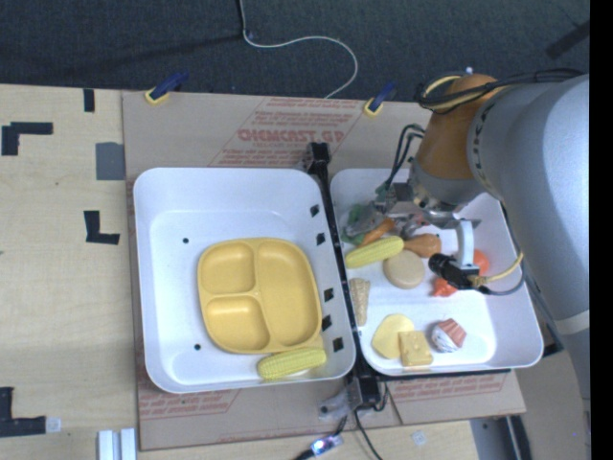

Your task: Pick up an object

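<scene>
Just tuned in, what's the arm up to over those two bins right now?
The arm reaches in from the right and hangs over the back of the right bin, its claw down among a heap of toy food beside a corn cob. Whether it has hold of anything is hidden by the wrist. A round beige piece, yellow pieces and a small red and white item lie nearer the front. The left bin holds a yellow divided plate with a second corn cob at its front edge.
</scene>
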Motion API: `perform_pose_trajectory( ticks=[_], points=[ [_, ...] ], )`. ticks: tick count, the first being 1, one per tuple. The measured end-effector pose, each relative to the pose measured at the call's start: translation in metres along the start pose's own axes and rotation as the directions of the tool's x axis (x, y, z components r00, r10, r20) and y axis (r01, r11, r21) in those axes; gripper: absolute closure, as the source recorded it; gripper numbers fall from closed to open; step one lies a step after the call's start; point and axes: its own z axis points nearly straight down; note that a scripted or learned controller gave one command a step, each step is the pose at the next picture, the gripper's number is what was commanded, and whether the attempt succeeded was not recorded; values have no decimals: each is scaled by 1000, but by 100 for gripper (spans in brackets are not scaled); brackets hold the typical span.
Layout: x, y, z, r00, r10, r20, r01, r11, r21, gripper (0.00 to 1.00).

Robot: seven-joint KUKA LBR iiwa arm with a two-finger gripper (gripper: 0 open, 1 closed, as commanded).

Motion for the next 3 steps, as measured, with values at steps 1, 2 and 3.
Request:
perform_pose_trajectory(
  ticks=[1,2,3],
  points=[
    [1,1,-14,1000,-1,-3,1,1000,1,100],
    [-9,2,-66,1000,1,0,-1,1000,-2,100],
    [-11,8,-128,1000,1,0,-1,1000,-3,100]
  ],
)
